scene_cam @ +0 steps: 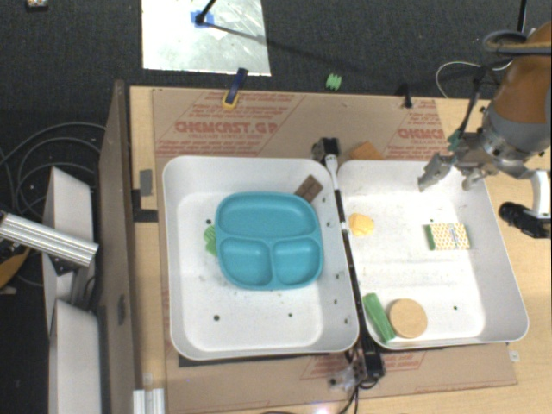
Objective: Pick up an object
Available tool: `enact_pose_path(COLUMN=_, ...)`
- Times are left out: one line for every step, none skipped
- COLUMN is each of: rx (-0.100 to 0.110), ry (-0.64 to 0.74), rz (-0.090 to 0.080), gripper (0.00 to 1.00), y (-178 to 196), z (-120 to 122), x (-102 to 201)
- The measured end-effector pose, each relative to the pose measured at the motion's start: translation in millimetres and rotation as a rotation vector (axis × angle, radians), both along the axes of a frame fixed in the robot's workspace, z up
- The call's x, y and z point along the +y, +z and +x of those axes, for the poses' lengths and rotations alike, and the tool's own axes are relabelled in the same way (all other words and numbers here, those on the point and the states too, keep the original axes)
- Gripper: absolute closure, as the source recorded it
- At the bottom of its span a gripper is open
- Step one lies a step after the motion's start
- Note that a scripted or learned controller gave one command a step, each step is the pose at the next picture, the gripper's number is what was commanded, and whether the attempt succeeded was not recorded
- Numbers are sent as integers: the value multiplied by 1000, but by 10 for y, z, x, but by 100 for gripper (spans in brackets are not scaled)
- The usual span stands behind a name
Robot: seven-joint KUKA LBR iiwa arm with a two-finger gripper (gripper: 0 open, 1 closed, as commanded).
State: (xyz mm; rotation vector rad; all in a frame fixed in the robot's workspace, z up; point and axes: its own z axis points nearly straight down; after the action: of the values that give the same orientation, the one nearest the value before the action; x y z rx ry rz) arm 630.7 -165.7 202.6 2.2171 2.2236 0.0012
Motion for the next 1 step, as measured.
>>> enact_pose_path(rx=3, ry=-6, rz=1, gripper=0, y=-1231, z=-212, x=-431)
